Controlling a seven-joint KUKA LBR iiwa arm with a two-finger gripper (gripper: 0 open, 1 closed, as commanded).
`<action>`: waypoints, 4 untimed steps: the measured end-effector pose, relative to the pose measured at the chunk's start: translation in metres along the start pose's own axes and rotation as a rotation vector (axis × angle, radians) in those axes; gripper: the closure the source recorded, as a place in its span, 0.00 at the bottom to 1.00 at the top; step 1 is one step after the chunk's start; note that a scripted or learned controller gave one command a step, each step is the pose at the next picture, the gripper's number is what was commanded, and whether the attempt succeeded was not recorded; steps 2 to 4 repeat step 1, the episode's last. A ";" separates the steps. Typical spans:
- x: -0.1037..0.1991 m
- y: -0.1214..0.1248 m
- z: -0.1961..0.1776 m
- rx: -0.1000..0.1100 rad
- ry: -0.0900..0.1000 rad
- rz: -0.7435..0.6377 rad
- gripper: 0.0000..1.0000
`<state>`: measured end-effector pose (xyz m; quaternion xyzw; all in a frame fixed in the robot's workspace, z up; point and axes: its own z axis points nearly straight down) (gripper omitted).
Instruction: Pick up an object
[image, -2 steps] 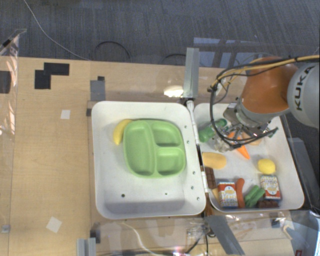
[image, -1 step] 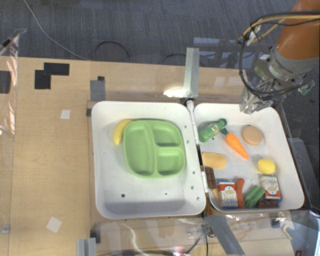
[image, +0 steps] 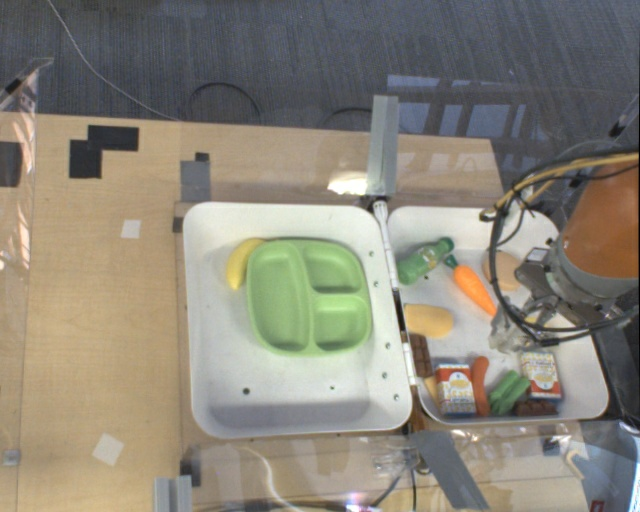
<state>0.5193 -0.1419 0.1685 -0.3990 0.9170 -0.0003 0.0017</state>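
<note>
**Arm low over the right bin, nothing visibly picked up**

Jaws hidden beneath the grey wrist and orange band of the arm (image: 600, 250); released or clenched, cannot tell. No object seen lifted, so pick apparently still ahead. Nearby in right bin (image: 598, 400): tapered orange carrot (image: 474, 289), green bottle (image: 424, 260), smooth tan potato shape (image: 428, 319), small printed cartons. Left bin (image: 215, 400): glossy green divided plate (image: 306, 296), banana (image: 237, 264) beside it.

Grey arm w/ orange band reaching in from right, pincer (image: 520, 325) low, cables looped round wrist
</note>
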 end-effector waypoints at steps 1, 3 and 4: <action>-0.002 0.000 -0.001 0.003 -0.003 -0.003 0.00; -0.002 0.000 -0.001 0.003 -0.003 -0.003 0.00; -0.002 0.000 -0.001 0.003 -0.003 -0.003 0.00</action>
